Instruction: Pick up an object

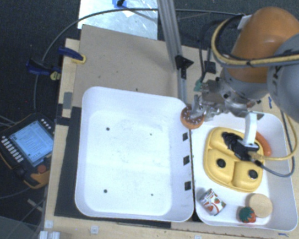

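Camera view looks down on a counter with two white bins, and the arm comes in from the right with its gripper low over the seam where the bins meet. Right under it sits a small brown disc, at the far end of that seam, on or against the rim of the right bin and just beside the far right corner of the left bin. The gripper touches or nearly touches the disc, but from this slant I cannot tell whether it is open or closed, nor whether it has the disc in its hold. I take the disc to be the object to pick. It looks small, light and fairly stiff, so it should need little force. Its round edge and its perch on the rim make it apt to slip or tip into either bin if it is pushed from one side. The best hold is probably straight down across its width, pressing two opposite points of the edge evenly. Other things lie well apart from it in the right bin: a yellow tray in the middle, too broad to take except by its lip, a small can on its side that would likely roll, and a tan ball at the near right.
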